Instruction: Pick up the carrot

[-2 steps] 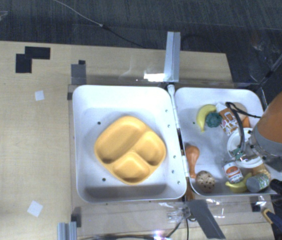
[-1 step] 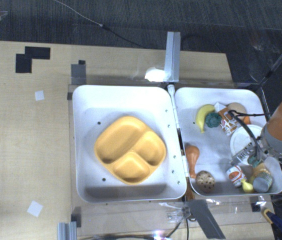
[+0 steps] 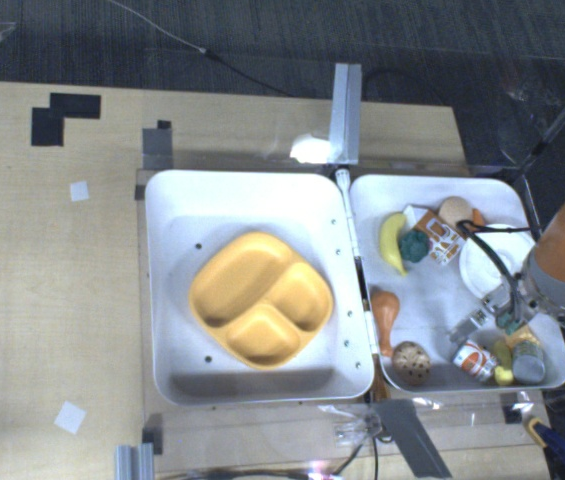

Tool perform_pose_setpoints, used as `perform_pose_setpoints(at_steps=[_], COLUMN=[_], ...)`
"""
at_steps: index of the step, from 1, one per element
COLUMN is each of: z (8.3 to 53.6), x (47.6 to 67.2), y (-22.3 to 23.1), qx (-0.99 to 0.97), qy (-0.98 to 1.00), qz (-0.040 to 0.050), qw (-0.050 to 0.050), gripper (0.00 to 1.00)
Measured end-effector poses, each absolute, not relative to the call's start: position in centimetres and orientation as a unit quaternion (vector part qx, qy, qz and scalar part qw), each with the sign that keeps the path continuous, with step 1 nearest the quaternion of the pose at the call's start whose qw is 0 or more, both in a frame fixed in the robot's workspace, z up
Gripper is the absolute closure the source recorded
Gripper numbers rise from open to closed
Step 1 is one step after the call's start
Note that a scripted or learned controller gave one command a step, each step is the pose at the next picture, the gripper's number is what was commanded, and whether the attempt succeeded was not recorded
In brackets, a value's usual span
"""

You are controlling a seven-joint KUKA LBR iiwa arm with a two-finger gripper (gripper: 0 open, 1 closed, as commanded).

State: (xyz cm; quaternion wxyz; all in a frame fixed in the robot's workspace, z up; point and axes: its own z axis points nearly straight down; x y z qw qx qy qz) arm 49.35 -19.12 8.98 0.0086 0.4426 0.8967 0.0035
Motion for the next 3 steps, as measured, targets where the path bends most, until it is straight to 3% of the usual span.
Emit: perform_pose_setpoints(at_steps=[1, 2, 3], z=[8.9, 9.4, 14.7], x=[51.8, 48.9, 48.9], y=[-17.4, -18.3, -20.1], qx=[0.543, 0.643, 0.808], qy=[0.84, 0.766, 0.589], qz=[0.0023, 0.0013, 0.0019], qw=[0.004, 0.002, 0.002], gripper=[0.0, 0.0, 0.0])
